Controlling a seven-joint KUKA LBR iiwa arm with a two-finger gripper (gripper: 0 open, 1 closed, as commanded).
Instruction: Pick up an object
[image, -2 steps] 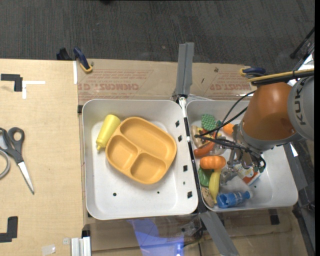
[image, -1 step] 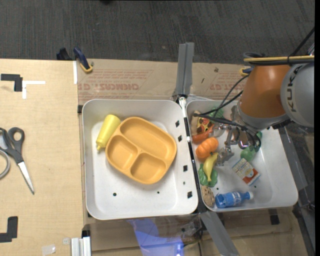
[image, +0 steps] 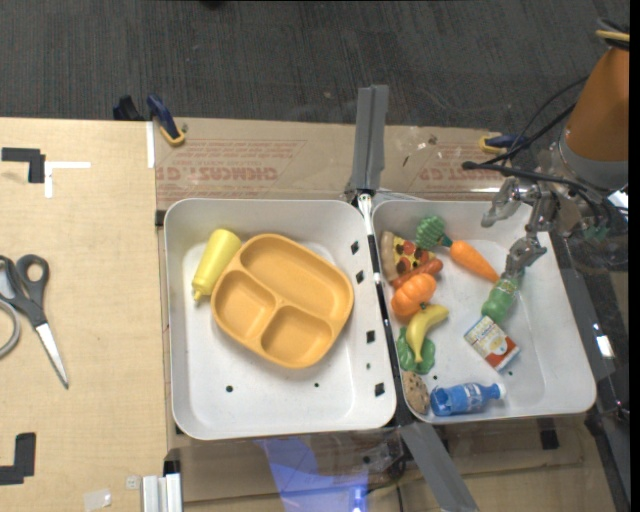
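My gripper (image: 512, 235) hangs over the far right part of the right bin (image: 565, 400), open, with nothing between its fingers. Its nearer fingertip (image: 522, 255) is just above the top of a green bottle (image: 500, 298) lying in the bin. An orange carrot (image: 470, 258) lies to the left of the gripper. Nearer the front are a small juice box (image: 490, 340) and a blue bottle (image: 465, 398). Along the bin's left side lie a green leafy toy (image: 432, 232), a pizza slice (image: 400, 250), an orange pumpkin (image: 413, 290), a banana (image: 425, 322) and a green pepper (image: 412, 350).
The left bin (image: 200, 400) holds a yellow divided plate (image: 283, 298) and a yellow squeeze bottle (image: 215, 262). Scissors (image: 30, 310) lie on the wooden bench at far left. A blue clamp (image: 165, 118) sits behind the left bin. Cables trail near the arm at right.
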